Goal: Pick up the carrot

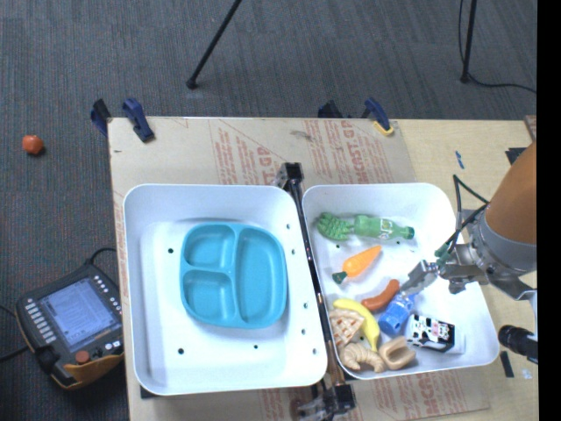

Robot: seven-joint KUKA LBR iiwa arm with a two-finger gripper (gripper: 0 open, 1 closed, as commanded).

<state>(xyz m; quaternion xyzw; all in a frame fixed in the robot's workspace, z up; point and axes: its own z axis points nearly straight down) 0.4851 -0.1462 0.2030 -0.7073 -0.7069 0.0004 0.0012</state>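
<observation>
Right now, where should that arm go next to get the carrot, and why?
Probably a short shift toward the left bin and slightly toward the bin's far wall. The gripper hangs in the right bin beside the sausage and blue toy, holding nothing, while the carrot lies apart from it, just below the green bottle.
</observation>
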